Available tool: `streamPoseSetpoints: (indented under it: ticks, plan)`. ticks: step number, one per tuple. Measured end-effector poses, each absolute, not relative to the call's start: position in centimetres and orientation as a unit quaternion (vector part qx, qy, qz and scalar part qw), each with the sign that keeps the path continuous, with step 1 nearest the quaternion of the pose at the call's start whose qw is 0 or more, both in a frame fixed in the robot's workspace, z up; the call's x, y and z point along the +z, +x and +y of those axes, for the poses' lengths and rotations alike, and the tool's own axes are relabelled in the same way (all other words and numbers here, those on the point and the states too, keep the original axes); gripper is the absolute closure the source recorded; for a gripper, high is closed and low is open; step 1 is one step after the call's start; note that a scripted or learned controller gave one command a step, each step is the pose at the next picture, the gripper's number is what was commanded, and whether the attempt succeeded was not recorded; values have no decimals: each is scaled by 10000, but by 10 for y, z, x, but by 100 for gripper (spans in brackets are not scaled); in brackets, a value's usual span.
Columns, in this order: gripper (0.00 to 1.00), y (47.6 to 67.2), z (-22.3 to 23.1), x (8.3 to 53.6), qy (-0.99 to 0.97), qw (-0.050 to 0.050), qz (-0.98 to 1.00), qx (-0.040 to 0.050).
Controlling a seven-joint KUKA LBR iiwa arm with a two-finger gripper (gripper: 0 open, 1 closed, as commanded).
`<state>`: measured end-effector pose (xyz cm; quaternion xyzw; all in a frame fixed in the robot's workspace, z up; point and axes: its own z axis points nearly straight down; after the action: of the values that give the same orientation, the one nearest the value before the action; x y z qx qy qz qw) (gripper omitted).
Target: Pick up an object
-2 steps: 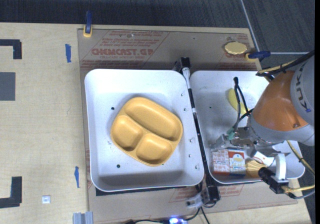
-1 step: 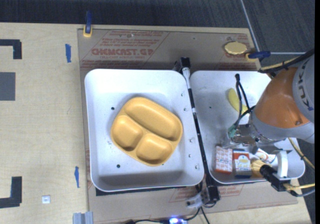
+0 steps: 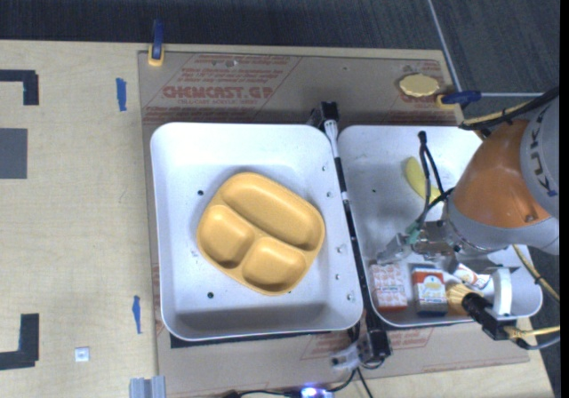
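The arm's gripper [image 3: 418, 243] hangs low in the right bin [image 3: 378, 152], whether parted or pinched I cannot tell, just above two small cartons [image 3: 409, 286], while a yellow divided tray [image 3: 260, 232] fills the left bin [image 3: 178, 210].

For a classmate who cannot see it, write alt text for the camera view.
A grey and orange robot arm reaches from the right into the right bin, above small packets and a yellow object. The left bin holds a large yellow divided tray. Both white bins sit on a cardboard sheet.
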<state>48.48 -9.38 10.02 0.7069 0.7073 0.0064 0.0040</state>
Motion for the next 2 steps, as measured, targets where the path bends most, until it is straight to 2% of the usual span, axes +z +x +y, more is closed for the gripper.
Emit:
streamPoseSetpoints:
  ticks: [1,2]
  plan:
    - [0,483,-105,89,7065,15,7077,48]
    - [100,484,-104,99,7064,31,7078,62]
